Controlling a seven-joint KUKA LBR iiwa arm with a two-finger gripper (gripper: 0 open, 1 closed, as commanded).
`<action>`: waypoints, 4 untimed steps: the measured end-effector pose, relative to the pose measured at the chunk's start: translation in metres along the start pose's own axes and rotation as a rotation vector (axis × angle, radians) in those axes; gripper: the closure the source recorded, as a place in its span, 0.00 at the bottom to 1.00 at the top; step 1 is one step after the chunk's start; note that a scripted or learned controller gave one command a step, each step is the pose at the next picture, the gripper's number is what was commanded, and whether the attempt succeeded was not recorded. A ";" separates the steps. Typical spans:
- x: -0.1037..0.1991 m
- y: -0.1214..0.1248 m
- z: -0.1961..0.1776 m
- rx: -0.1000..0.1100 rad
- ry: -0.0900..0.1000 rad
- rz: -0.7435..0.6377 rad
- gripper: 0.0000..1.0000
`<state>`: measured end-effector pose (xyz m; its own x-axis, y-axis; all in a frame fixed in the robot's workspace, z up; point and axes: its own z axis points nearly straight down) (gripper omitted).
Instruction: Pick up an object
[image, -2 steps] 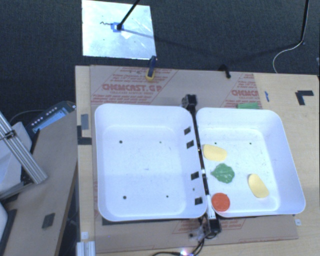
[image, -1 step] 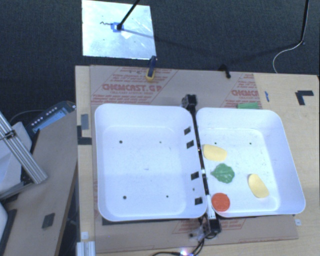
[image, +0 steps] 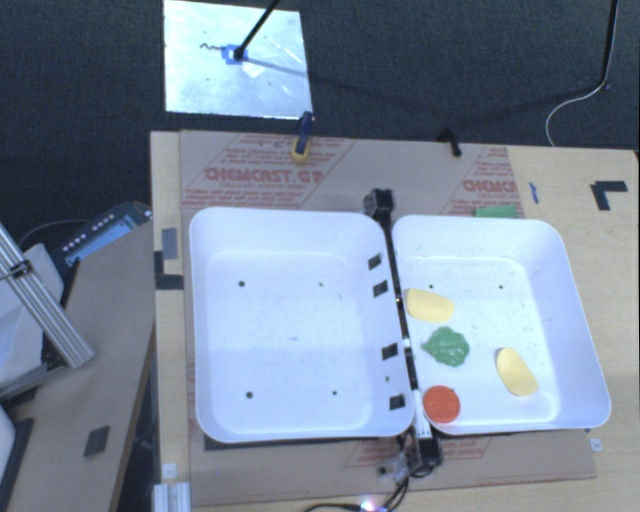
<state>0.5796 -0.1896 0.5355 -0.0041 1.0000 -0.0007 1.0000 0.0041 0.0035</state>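
Left bin: white and shallow, with small dark marks on its floor. A row of black clips runs along the seam where it meets the right bin.

Right bin: four candidate objects, all in its near-left part. A yellow piece lies by the seam. A green piece lies just below it, apart from it. A red disc sits in the near-left corner, close to the wall. A second yellow piece lies right of the green one, with bare floor around it.

Gripper state: cannot tell.

Assessment: the pick is not yet begun and no object is lifted; the step in hand appears to be target selection or approach. The next move calls for a descent over one item. The second yellow piece seems easiest; the red disc risks wall contact.
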 end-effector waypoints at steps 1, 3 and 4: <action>-0.018 0.022 0.000 -0.001 -0.002 0.003 1.00; -0.017 0.036 0.000 -0.001 -0.002 0.000 1.00; -0.017 0.035 0.000 0.000 -0.001 0.000 1.00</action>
